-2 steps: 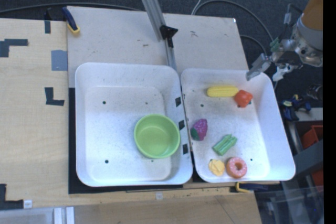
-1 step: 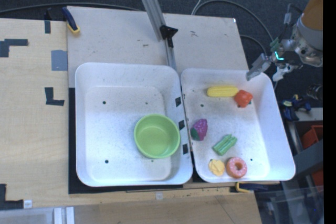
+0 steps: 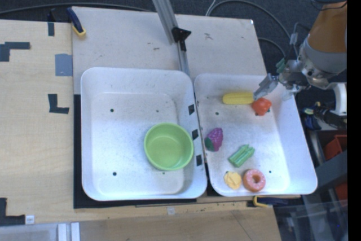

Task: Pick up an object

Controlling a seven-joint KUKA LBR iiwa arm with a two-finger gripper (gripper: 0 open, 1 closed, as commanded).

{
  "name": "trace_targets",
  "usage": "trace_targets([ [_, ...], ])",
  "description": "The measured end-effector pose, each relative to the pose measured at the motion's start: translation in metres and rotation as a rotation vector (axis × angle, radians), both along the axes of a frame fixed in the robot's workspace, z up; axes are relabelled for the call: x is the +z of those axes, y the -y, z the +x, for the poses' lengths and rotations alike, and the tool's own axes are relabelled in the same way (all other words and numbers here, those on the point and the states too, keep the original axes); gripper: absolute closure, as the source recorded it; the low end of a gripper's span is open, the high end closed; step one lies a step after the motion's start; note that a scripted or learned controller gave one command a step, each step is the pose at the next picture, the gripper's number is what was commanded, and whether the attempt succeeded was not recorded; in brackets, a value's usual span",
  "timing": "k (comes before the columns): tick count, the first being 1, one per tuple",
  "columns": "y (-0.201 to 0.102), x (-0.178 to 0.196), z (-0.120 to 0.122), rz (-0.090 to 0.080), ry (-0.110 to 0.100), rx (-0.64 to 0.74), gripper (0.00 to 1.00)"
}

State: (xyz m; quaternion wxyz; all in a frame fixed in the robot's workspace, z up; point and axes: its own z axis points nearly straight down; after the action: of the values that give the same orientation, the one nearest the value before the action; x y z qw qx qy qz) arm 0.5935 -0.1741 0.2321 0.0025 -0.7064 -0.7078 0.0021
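1. Objects for picking lie in the right bin (image 3: 299,138): a yellow corn cob (image 3: 237,99) near the far wall, a red tomato-like piece (image 3: 261,106) just beside its right end, a purple grape cluster (image 3: 214,139) by the left wall, a green ridged piece (image 3: 241,154) near the middle, and at the near edge a small yellow piece (image 3: 232,179) touching a pink-iced doughnut (image 3: 254,179).
2. Pincer (image 3: 265,89): positioned low over the far right part of the right bin, its slim grey tip slanting down towards the gap between corn cob and red piece. Whether its fingers are parted or closed cannot be told; nothing is seen held between them.
3. Arm (image 3: 330,31): enters from the right, orange band above the grey wrist.
4. Left bin (image 3: 90,121): holds a green bowl (image 3: 168,146), upright, in the near right quarter.
5. Worktop (image 3: 130,36): both bins sit side by side, touching along their shared edge. A grey metal bar (image 3: 163,3) slants down from the far side to that junction.
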Motion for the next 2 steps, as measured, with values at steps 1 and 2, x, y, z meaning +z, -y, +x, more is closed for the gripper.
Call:
trace_targets([
  [1,-0.006,-0.045,-0.002,0.000,0.000,0.000,0.00],
  [2,-0.004,-0.093,0.005,-0.001,0.000,0.000,0.00],
])
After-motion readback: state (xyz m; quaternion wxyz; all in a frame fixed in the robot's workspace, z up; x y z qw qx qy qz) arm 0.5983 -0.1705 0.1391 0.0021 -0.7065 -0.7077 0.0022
